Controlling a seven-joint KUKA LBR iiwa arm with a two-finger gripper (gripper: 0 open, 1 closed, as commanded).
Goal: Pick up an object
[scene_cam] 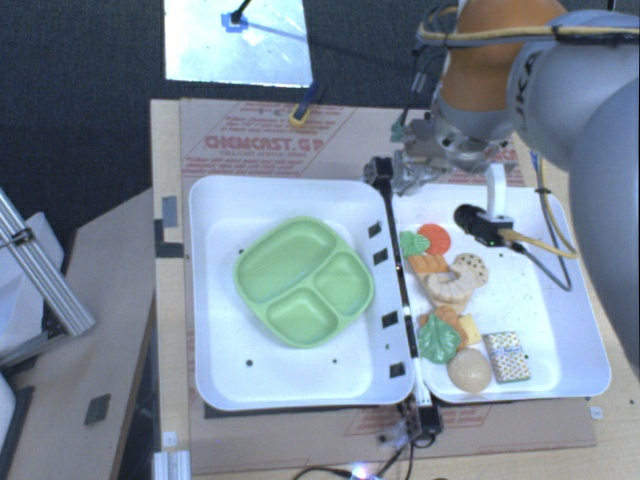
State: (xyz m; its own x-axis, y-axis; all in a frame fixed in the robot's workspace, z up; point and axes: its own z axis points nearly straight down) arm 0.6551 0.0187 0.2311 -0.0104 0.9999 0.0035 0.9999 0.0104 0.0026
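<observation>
My pincer (408, 173) sits at the far edge of the right bin (560, 318), w/ the wall between the two bins (395, 268) right beside it. Can't tell how far open it is, or whether it has anything in it; the wrist body hides that from above.

Closest candidates lie just nearward of me: a small green leaf (412, 242) and a red round piece (433, 236), touching each other. A bit further out are an orange chunk (430, 264), a cookie (468, 266) and a tan bun (447, 286), all packed tight. Well beyond those sit a bigger green leafy piece (437, 338), a pale egg (468, 370) and a small printed packet (507, 356) near the front rim. Off to the other side, in the left bin (215, 228), a green divided plate (303, 281) lies alone.

Risks, imo:
- I'm v. close to the bin wall, so a straight drop here prob. hits the rim, not a toy.
- The pieces are crowded, so closing on one could wedge two, or nudge a neighbour and lose both.
- The red piece looks round and smooth, so it may squirt out.
- The leaf looks thin and flat, so it's hard to get under.
- The egg and packet sit apart, so they're cleaner picks but need a longer reach.
</observation>
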